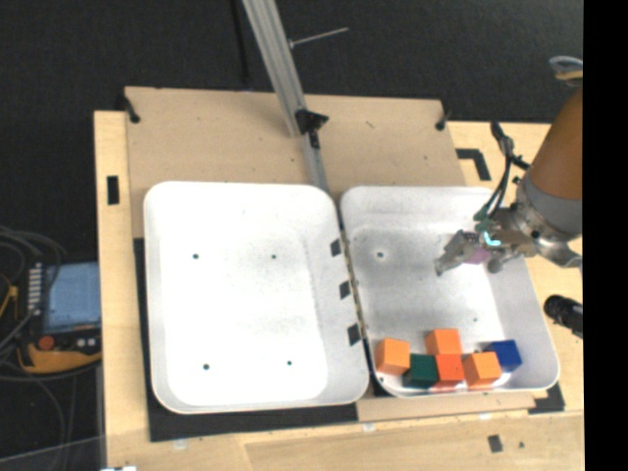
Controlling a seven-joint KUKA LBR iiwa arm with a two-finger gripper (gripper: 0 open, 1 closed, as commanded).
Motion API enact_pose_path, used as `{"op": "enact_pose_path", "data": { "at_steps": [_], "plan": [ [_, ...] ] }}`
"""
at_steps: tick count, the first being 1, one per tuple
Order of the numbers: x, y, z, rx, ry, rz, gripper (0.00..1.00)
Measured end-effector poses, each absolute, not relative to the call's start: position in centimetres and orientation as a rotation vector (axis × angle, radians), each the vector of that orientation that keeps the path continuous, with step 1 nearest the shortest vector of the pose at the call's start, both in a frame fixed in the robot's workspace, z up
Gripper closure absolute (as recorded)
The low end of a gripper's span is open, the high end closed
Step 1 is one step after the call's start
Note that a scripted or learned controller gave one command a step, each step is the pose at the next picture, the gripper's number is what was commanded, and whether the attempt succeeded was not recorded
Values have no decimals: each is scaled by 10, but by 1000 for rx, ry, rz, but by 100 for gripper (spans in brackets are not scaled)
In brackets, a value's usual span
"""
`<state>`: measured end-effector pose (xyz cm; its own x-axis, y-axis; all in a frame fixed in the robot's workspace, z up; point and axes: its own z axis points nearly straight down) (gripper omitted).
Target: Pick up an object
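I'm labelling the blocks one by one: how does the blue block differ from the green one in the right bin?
The blue block is blue and sits at the right end of the cluster; the green block is dark green and lies further left, nearer the bin's front rim. The blue block has an orange block on its left side only; the green one sits between orange blocks. Both look like small cubes of similar size.
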<state>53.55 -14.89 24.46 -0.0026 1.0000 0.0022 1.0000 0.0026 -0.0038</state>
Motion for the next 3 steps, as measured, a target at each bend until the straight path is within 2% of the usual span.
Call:
{"op": "enact_pose_path", "data": {
  "at_steps": [1,3],
  "plan": [
    [536,-149,247,-2221,-2223,-3,0],
    [538,-139,142,-2225,-2214,6,0]
  ]
}}
